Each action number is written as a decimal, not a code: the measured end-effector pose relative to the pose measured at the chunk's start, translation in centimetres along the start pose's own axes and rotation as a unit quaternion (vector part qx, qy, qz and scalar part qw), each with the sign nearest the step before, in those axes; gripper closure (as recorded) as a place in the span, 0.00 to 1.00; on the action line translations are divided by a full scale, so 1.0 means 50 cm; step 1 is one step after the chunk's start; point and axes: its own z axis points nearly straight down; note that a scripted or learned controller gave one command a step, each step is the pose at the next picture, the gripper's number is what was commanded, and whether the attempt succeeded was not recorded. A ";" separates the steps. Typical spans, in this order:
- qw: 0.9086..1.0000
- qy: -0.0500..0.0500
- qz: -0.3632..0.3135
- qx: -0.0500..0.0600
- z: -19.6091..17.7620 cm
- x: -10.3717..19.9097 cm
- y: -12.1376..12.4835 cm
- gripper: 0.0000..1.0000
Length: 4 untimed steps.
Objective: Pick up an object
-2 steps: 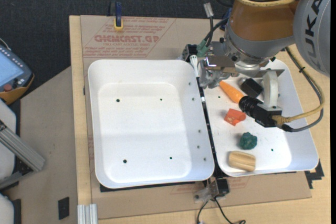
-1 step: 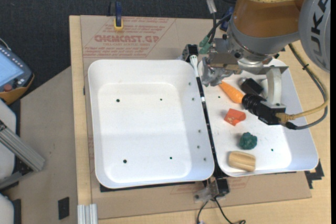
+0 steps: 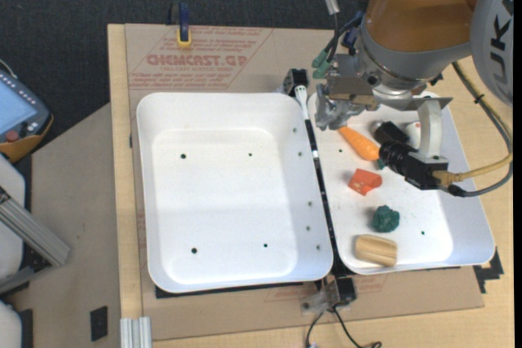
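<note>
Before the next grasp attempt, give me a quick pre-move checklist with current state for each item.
1. Targets present in the right bin: ok. Orange carrot-like piece, red block, green lump and tan cylinder all lie there.
2. Objects spaced apart: ok, none touch each other.
3. Gripper over a target: not ok. It sits at the bin's upper left corner, just beside the carrot-like piece's end.
4. Anything already held: cannot tell, the wrist hides the tips.
5. Jaws state: cannot tell.
6. Cable clearance: not ok, a black connector hangs low near the red block.
</note>
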 end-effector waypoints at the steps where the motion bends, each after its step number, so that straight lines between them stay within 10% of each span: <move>1: 1.000 0.001 -0.001 0.001 0.002 0.116 0.096 1.00; 2: 1.000 0.002 0.000 0.001 -0.149 0.076 -0.102 1.00; 3: 1.000 -0.001 0.004 0.009 0.076 -0.014 -0.099 1.00; 4: 1.000 0.001 -0.001 0.000 -0.008 0.055 -0.068 1.00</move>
